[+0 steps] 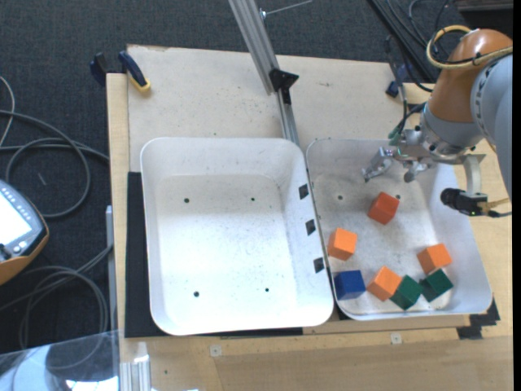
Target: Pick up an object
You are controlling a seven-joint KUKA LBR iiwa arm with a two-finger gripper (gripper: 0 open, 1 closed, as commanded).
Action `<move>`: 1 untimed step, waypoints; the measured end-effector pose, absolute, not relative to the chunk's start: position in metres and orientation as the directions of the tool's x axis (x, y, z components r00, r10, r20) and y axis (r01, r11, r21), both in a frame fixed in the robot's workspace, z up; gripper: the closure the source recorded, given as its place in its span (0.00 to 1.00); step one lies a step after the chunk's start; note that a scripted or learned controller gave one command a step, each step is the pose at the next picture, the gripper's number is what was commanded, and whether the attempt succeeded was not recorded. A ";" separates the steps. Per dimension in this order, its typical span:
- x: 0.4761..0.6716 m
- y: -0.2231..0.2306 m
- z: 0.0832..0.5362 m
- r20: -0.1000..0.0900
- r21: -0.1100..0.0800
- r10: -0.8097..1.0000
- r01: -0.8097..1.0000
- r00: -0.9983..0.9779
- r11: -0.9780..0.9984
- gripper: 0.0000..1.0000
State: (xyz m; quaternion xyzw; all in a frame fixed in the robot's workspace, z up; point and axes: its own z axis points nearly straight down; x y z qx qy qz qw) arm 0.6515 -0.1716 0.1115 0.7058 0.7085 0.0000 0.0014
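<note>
The right bin [464, 243] holds several small blocks. A red-orange block [383, 208] lies near its middle, an orange one [343, 243] to its lower left, another orange one [435, 257] at the right. Along the front edge sit a blue block [349, 283], an orange block [385, 283] and two dark green blocks [406, 292] [437, 284]. My gripper [394, 167] hangs over the back of the right bin, just above and behind the red-orange block, with nothing seen between its fingers.
The left bin [163, 161] stands beside the right one, with black clips [310, 226] along the shared edge. A metal pole [259, 35] slants across the back of the bench. Cables lie on the floor to the left and at the upper right.
</note>
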 end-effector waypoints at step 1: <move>0.593 -0.150 0.186 0.001 0.003 1.000 1.000 0.000 0.000 0.00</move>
